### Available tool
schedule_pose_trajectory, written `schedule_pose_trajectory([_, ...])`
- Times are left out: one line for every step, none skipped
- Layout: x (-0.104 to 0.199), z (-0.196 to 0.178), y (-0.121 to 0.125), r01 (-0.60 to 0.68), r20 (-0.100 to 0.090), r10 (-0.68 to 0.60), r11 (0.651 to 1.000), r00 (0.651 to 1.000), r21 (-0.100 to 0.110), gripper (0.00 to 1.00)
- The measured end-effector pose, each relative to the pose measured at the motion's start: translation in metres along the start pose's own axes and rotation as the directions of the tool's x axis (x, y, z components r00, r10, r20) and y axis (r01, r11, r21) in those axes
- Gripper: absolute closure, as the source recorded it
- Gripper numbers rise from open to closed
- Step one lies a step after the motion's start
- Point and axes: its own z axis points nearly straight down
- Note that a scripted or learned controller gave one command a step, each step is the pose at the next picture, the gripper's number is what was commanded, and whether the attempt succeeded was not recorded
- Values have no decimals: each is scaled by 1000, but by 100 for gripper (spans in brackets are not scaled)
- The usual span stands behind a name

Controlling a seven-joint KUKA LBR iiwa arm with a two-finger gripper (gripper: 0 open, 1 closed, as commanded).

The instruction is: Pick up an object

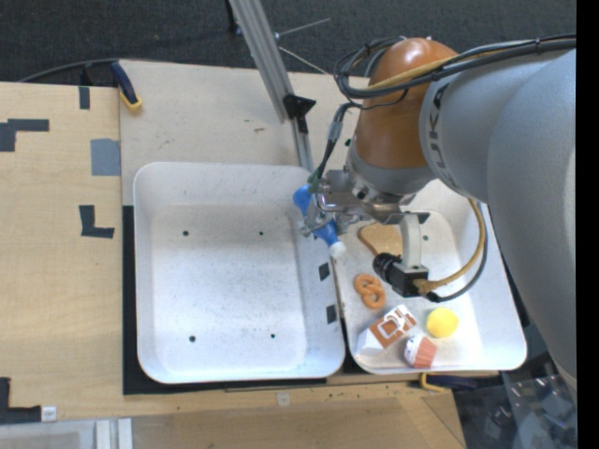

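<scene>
arm cut off at right, tan object partly hidden

blue object | small, tilted | at bins' shared rim

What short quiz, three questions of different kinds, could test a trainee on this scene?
1. True or false: the yellow ball lies in the left bin.
2. Which item lies nearest the ball? A) orange pretzel B) orange-and-white cup C) blue object
3. Fill in: the robot's hand is above the ___ between the two bins.

Key: 1 false, it lies in the right bin; 2 B; 3 divide.
</scene>
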Motion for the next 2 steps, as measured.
schedule_pose_trajectory([44, -3, 7, -2, 1, 2, 1000, 1000, 0, 100])
schedule_pose_trajectory([41, -3, 7, -6, 3, 6, 1000, 1000, 1, 0])
